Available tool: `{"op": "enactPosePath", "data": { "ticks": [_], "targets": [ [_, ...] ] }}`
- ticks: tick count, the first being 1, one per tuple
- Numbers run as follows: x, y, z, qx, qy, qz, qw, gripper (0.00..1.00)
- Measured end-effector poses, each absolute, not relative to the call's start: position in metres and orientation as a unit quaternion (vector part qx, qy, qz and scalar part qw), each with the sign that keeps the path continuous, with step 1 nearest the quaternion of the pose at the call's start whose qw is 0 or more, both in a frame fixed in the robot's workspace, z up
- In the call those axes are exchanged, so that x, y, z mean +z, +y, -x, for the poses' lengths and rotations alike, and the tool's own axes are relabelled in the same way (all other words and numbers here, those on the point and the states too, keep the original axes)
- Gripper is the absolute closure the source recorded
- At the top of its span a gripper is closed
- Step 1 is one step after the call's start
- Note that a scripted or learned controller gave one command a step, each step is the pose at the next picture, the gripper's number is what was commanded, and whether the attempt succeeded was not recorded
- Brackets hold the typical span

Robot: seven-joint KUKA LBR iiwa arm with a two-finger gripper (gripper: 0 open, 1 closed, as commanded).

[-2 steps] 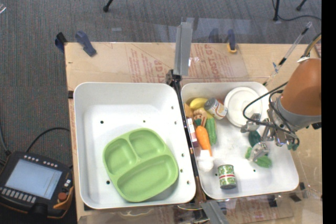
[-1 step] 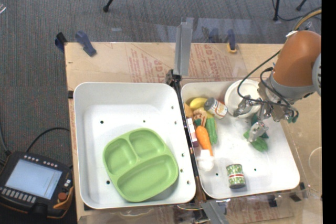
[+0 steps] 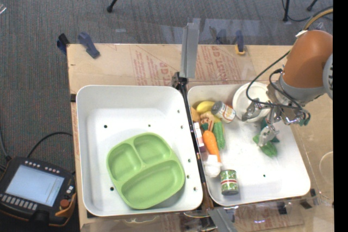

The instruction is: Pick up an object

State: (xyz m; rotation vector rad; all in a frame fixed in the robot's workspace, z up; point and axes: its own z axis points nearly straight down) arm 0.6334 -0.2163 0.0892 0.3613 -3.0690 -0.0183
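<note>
My gripper hangs low over the right side of the right bin, below the orange wrist band. Its tip is right over a small dark green object lying on the bin floor, and appears to touch it. Whether that object sits inside the grip cannot be made out. A white bowl stands just to the gripper's upper left, partly covered by the wrist.
Along the right bin's left wall lie a yellow banana, a small jar, a carrot, a green cucumber and a white lump. A green-labelled can stands near the front. The left bin holds a green divided plate.
</note>
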Motion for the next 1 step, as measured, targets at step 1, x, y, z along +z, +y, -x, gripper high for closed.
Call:
{"op": "enactPosePath", "data": {
  "ticks": [1],
  "targets": [
    [0.088, -0.1571, -0.6429, -0.001, -0.993, -0.119, 0.004, 0.0]
  ]
}}
